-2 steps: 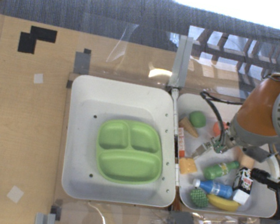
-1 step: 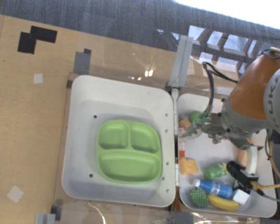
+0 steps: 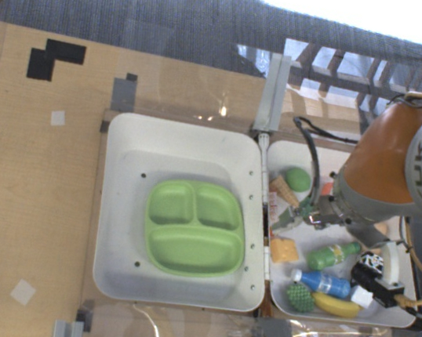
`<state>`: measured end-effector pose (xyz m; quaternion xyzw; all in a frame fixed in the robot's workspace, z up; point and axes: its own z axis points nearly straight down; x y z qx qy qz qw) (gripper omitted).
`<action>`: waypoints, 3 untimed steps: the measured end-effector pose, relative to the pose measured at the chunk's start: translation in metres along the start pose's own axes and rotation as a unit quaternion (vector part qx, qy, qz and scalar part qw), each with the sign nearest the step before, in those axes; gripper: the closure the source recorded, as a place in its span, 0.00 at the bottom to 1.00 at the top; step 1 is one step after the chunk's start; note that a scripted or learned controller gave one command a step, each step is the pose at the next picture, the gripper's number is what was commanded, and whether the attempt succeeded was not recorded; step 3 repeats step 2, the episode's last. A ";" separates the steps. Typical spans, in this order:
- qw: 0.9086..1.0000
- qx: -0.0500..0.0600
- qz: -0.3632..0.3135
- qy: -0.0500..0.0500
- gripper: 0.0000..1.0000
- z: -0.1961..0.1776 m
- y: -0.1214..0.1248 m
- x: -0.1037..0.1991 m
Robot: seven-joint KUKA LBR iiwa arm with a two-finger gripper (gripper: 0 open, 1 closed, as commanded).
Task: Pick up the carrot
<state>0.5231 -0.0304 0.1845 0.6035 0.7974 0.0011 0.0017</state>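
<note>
white left bin (image 3: 120,213) holds green divided tray (image 3: 195,227). right bin (image 3: 280,294): green ball (image 3: 298,178), green bottle (image 3: 332,256), blue bottle (image 3: 324,283), banana (image 3: 336,306). carrot, probably orange cone (image 3: 285,190), beside divider. gripper (image 3: 297,215) just below it, jaws narrow, gripping nothing. "kuka" partly readable on arm (image 3: 402,162).

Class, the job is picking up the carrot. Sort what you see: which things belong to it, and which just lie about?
Job: gripper; tan cone, perhaps the carrot; right bin.
Lying about: green tray; left bin; banana; green bottle; blue bottle; green ball.
</note>
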 end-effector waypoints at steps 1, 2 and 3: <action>1.000 0.000 0.000 0.000 0.00 0.000 0.000 0.000; 1.000 0.000 0.000 0.000 0.00 0.000 0.000 0.000; 1.000 0.000 0.000 0.000 0.00 0.000 0.000 0.000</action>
